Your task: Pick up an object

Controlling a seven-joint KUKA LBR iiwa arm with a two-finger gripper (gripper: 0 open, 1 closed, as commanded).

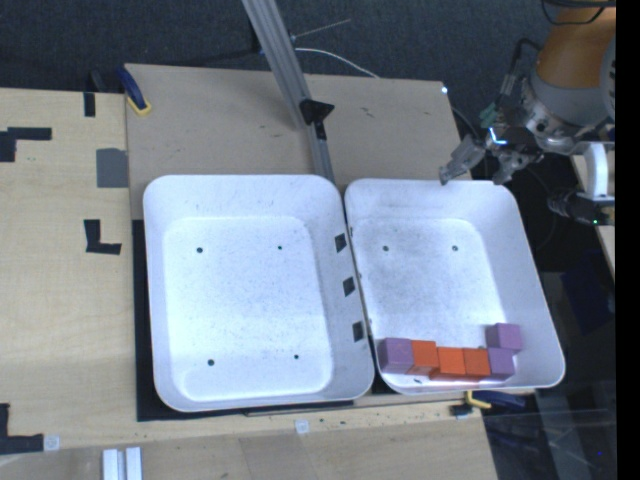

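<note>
Blocks (452, 356), purple and orange, lying in row against near edge of right bin (520, 258), toward its right corner. Gripper (470, 163) hovering above far edge, holding nothing; finger state impossible to tell. Left bin (160, 268) alongside.

1. A pale wooden bench top (60, 298) fills the left and lower areas, marked with black tape pieces (97, 236).
2. A raised tan board (220, 118) lies on it.
3. Dark carpet-like floor (120, 13) runs along the top.
4. A slanted metal rail (280, 48) crosses above.
5. A thin white cable (350, 63) trails nearby.
</note>
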